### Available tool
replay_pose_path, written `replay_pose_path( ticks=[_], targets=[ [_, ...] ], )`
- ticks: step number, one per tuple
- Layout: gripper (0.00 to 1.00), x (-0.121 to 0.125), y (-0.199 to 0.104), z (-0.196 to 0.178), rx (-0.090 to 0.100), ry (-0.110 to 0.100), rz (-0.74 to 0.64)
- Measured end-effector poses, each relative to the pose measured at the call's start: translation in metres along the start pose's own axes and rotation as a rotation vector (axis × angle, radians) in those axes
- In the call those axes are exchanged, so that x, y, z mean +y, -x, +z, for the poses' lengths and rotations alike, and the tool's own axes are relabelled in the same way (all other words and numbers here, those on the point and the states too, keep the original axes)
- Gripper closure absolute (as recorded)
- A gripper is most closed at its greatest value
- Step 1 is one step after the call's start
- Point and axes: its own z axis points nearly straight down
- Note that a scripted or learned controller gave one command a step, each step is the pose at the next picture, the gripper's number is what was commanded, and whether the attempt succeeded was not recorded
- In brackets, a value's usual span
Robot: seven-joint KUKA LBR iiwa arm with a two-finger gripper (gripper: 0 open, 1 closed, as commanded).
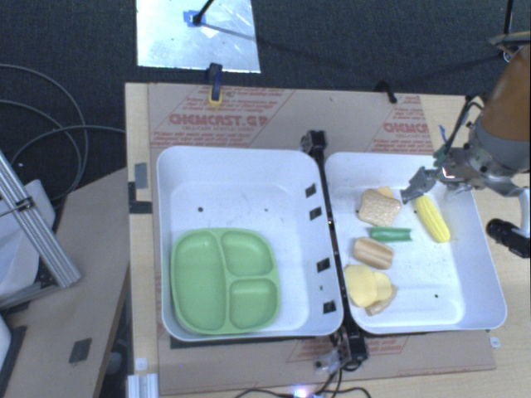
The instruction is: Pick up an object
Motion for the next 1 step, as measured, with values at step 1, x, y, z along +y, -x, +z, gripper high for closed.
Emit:
replay_pose_path(
  ticks=[1],
  targets=[
    [0.0, -0.0666, 0.0043, 0.1158, 0.003, -0.014, 0.005]
  ],
)
